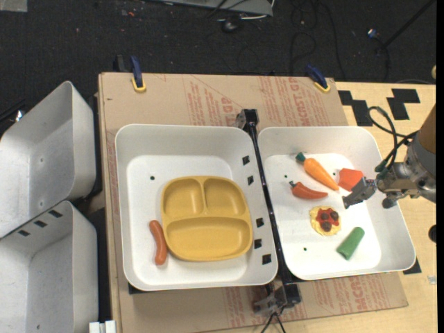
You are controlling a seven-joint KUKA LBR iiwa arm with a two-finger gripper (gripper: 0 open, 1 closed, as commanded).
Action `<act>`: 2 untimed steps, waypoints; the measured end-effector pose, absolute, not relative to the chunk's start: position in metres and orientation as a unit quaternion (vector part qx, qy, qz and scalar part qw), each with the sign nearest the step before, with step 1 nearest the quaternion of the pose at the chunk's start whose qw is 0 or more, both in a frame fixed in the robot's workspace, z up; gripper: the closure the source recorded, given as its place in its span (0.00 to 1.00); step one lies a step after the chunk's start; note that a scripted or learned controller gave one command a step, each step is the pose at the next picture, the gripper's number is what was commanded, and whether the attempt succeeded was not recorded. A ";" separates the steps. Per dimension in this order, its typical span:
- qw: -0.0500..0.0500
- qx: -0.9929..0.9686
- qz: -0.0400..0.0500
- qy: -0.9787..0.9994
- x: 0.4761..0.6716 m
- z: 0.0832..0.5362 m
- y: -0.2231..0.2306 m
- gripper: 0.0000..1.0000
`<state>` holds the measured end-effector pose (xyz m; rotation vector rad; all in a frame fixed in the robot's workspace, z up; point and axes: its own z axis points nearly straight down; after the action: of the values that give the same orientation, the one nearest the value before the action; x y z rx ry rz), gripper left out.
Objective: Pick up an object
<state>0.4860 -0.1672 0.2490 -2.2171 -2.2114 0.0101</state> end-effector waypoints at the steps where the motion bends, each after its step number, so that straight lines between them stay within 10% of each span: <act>1: 0.000 -0.707 0.000 -0.707 0.488 0.254 -0.167 0.00; 2: 0.002 -0.707 0.001 -0.707 0.494 0.209 -0.163 0.00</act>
<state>0.4937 -0.1633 0.2092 -2.2192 -2.2174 0.0036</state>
